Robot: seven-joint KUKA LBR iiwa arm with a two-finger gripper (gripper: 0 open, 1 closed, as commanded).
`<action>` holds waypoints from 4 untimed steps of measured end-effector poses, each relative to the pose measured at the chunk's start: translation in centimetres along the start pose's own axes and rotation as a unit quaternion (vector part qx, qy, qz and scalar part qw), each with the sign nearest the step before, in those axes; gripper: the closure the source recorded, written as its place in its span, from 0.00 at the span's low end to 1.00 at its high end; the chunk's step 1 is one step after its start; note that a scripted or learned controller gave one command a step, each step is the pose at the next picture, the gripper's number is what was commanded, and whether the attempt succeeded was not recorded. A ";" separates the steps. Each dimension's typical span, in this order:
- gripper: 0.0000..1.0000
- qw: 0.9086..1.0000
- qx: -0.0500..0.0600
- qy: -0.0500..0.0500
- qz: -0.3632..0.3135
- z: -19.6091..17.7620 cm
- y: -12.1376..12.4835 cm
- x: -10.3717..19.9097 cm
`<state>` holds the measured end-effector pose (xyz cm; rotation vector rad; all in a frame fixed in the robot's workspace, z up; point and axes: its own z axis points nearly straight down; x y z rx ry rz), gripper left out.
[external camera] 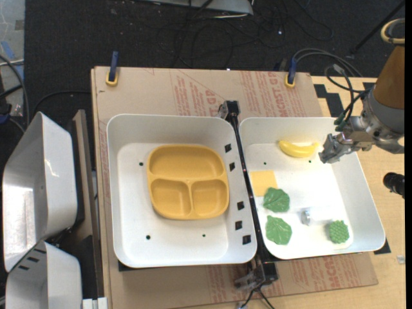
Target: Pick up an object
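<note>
Along the right bin's front edge you have two green leafy pieces, a green knobbly piece by the front right corner and a small grey object between them, with a yellow square against the left wall. The yellow banana lies near the back edge. The gripper hangs just right of it; you cannot tell its state, and the left bin carries a yellow divided tray.

- We see two bins side by side on the worktop.
- The left bin holds a divided tray.
- In the right bin, a banana lies at the back, a flat card by the left wall, three leafy pieces toward the front.
- The gripper hangs just right of the banana.
</note>
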<state>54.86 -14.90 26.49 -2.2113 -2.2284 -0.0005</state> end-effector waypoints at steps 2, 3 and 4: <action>1.00 1.000 0.000 0.000 -0.001 -0.2 -2.0 11.1; 1.00 1.000 0.001 0.000 0.000 1.3 -1.7 16.2; 1.00 1.000 0.000 0.000 -0.001 1.2 -2.6 21.2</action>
